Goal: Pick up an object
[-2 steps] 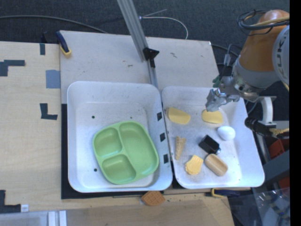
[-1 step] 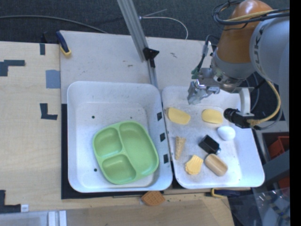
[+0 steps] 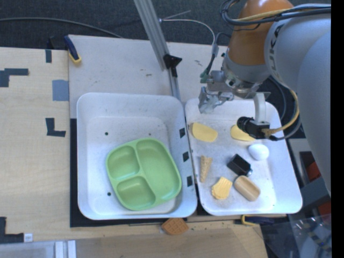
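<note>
Lying just below my gripper (image 3: pixel 208 105), a yellow slice (image 3: pixel 204 132) sits near the right bin's (image 3: pixel 279 200) left wall, open floor beside it. Jaw state: I cannot tell.

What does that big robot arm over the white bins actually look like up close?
The arm is a thick, rounded, smooth grey tube with a glossy orange dome-shaped band above the wrist. Black cables loop around that joint. Below sits a grey metal wrist block carrying a small metallic two-finger gripper.
</note>
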Motion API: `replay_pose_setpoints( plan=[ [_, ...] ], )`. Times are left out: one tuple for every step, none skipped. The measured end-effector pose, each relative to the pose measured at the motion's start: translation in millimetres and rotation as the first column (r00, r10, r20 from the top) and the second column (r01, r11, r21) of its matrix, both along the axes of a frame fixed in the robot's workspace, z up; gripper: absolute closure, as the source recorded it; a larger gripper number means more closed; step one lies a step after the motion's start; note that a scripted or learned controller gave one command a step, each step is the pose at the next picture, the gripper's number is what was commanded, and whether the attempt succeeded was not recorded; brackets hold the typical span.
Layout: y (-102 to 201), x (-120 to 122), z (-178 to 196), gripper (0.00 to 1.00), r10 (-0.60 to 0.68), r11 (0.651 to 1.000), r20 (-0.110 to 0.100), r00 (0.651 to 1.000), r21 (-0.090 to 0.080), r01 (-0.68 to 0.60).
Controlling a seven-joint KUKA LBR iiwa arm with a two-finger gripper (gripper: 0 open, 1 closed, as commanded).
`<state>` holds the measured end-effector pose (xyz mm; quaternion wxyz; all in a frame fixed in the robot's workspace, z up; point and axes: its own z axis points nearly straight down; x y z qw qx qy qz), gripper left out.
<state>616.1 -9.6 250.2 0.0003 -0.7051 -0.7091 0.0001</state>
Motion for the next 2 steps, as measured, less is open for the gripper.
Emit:
replay_pose_setpoints(
  plan=[
    [42, 21, -2, 1.0, 0.0, 1.0, 0.0, 1.0, 0.0, 0.0],
    [95, 37, -21, 1.0, 0.001, 1.0, -0.002, 1.0, 0.0, -0.001]
  ],
)
